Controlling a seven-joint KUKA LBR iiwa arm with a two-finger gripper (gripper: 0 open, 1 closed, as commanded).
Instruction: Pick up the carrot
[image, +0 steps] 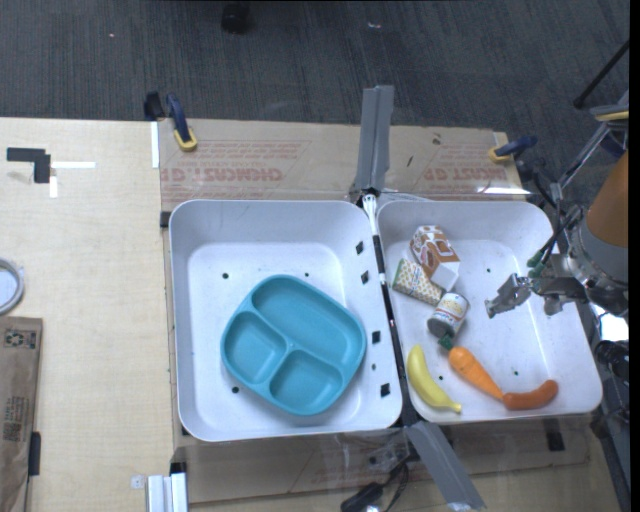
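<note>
The carrot (474, 372) lies low in the right bin (570, 345), a sausage (531, 396) touching its tip at 4 o'clock and a banana (430, 381) near at 9. The tool (528, 297) hovers at 1 o'clock, fingers apart, empty. Closing could catch the sausage instead. Cardboard lettering is unreadable.

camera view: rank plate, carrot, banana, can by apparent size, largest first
1. Blue divided plate, by far the largest.
2. Carrot and banana: similar in length, too close to rank.
3. Can, smallest.
</note>
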